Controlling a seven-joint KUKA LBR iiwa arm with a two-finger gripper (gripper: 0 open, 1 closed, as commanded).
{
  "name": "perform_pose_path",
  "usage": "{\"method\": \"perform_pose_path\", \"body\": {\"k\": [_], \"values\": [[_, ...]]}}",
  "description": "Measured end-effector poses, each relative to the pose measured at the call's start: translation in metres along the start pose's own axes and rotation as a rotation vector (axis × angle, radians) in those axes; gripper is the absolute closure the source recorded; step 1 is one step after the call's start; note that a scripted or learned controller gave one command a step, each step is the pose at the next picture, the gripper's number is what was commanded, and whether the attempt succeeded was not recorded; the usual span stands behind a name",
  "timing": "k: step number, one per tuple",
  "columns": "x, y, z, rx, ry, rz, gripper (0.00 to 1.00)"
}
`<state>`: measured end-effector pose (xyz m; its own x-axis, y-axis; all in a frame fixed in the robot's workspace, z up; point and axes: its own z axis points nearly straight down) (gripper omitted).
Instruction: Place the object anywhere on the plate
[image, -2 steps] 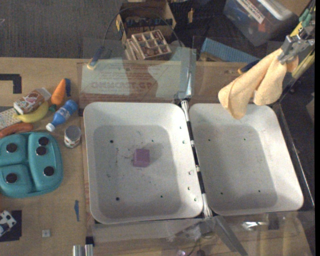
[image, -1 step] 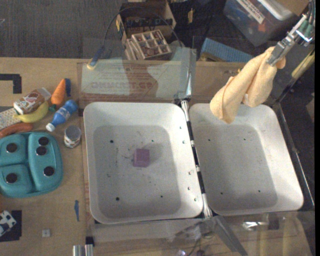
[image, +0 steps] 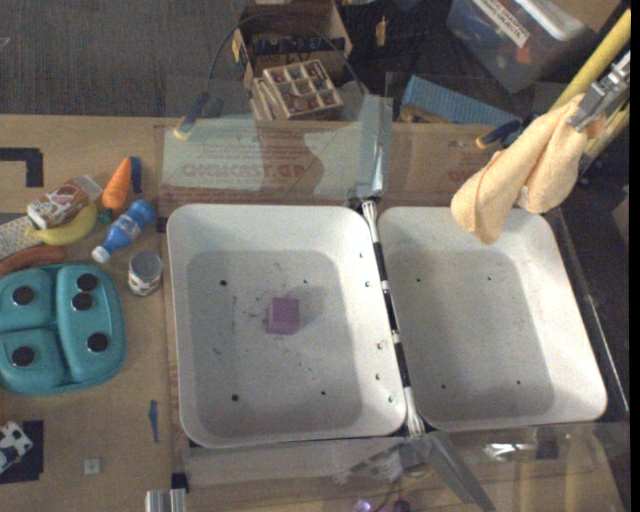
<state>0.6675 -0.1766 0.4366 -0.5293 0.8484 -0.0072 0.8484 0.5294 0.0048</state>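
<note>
A single fixed camera looks down at a slant on the tabletop (image: 100, 140), far enough back to take in both white bins: the left bin (image: 190, 250) and the right bin (image: 570, 390). The toy-strewn strip lies along the view's left.

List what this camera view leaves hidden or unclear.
- Gripper: at the upper right, its fingertips are buried in the yellow cloth, so their state is hidden.
- Purple block in the left bin: too blurred to identify.
- Plate: none can be picked out.
</note>
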Motion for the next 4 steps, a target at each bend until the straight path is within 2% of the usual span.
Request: {"method": "perform_pose_path", "body": {"k": [1, 2, 3, 4], "values": [[0.056, 0.034, 0.000, 0.003, 0.005, -0.169, 1.00], [-0.003, -0.055, 0.000, 0.003, 0.004, -0.181, 1.00], [-0.035, -0.028, 0.000, 0.000, -0.001, -0.262, 1.00], [0.051, 0.002, 0.150, 0.000, 0.004, -0.508, 1.00]]}}
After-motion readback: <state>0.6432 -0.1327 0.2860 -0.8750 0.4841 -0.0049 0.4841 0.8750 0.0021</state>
